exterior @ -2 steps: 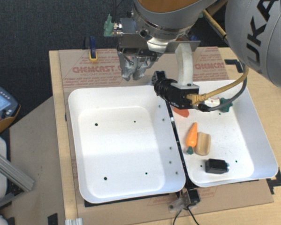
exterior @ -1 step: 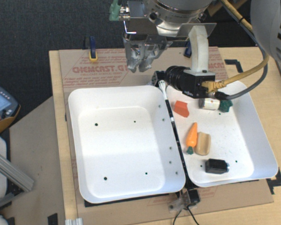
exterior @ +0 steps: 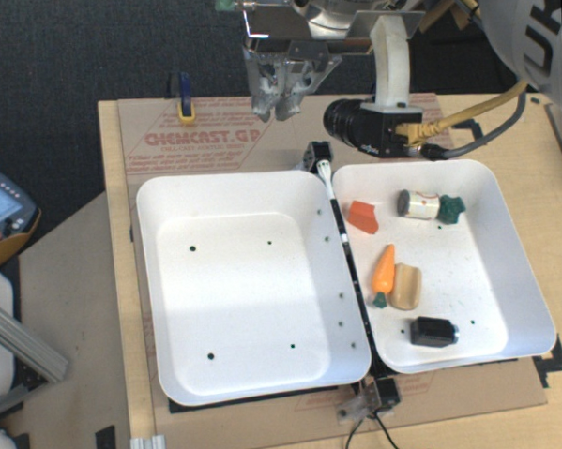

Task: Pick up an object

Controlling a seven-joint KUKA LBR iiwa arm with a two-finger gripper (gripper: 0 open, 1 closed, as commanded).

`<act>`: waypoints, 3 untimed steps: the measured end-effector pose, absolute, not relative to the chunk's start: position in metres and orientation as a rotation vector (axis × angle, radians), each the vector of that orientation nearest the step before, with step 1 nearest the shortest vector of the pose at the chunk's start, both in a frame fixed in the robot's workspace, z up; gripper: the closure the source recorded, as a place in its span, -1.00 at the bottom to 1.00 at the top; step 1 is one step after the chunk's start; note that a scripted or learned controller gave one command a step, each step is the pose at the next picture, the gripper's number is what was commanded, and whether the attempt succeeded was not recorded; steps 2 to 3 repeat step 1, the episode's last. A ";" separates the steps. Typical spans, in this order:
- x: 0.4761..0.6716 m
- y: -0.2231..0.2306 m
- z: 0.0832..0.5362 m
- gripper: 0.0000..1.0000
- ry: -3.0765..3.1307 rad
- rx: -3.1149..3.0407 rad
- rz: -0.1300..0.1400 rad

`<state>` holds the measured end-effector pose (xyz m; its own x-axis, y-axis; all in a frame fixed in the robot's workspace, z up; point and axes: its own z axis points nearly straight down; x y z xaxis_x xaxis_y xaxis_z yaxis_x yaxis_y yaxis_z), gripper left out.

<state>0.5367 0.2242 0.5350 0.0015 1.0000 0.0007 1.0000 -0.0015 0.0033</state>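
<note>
Left bin open, right bin crowded

The left bin point(exterior: 237, 287) offers free passage throughout; in the right bin point(exterior: 508, 254), an orange block point(exterior: 361, 216), carrot point(exterior: 385, 269), tan block point(exterior: 406, 286) and black piece point(exterior: 432, 332) crowd its left half.

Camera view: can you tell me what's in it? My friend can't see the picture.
The gripper hangs above the bench behind two white bins. The right bin holds a carrot, a red block, a tan block, a black block and a white-and-green toy. The left bin sits beside it.
</note>
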 end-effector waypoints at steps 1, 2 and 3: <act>0.564 0.224 0.534 1.00 2.218 2.222 0.004; 0.564 0.224 0.534 1.00 2.218 2.222 0.004; 0.564 0.224 0.534 1.00 2.218 2.222 0.004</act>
